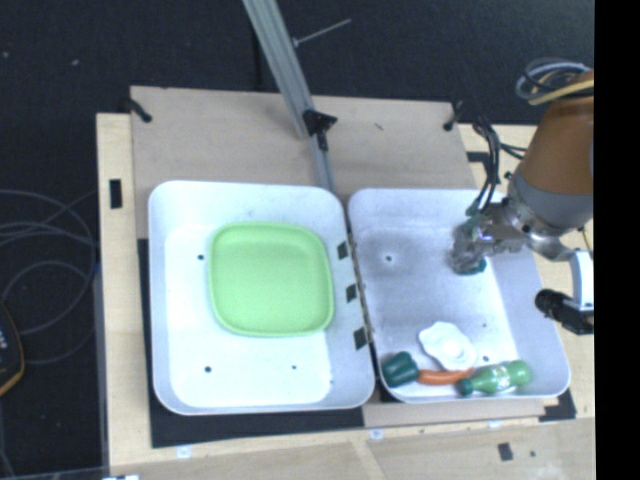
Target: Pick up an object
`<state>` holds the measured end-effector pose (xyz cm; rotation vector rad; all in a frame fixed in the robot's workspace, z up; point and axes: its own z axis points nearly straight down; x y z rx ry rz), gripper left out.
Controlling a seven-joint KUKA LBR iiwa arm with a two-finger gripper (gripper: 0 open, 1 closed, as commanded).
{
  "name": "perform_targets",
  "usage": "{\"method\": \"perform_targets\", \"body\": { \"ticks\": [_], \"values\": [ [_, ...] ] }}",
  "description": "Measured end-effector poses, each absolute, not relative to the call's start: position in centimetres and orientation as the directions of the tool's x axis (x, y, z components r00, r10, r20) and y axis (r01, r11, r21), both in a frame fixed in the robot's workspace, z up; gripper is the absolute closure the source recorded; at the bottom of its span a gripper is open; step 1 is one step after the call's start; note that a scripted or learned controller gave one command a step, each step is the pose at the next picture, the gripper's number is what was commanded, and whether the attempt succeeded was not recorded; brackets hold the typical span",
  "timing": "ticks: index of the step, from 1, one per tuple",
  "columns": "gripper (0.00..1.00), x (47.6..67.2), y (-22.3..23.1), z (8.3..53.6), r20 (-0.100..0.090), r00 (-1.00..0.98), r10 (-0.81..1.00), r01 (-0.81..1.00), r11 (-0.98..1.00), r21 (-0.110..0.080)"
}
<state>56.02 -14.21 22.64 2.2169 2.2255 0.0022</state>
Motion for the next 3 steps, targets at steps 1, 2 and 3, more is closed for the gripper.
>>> {"method": "perform_targets", "body": {
  "ticks": [1,2,3],
  "values": [
    [1.00,58.2,-9.6,21.9,0.001,-0.004,1.000,1.000,0.004,0.000],
    [1.00,61.1,-4.0,22.4,0.001,-0.005,1.000,1.000,0.005,0.001],
    [1.00,64.2,1.3,22.6,0.001,-0.004,1.000,1.000,0.004,0.001]
  ]
}}
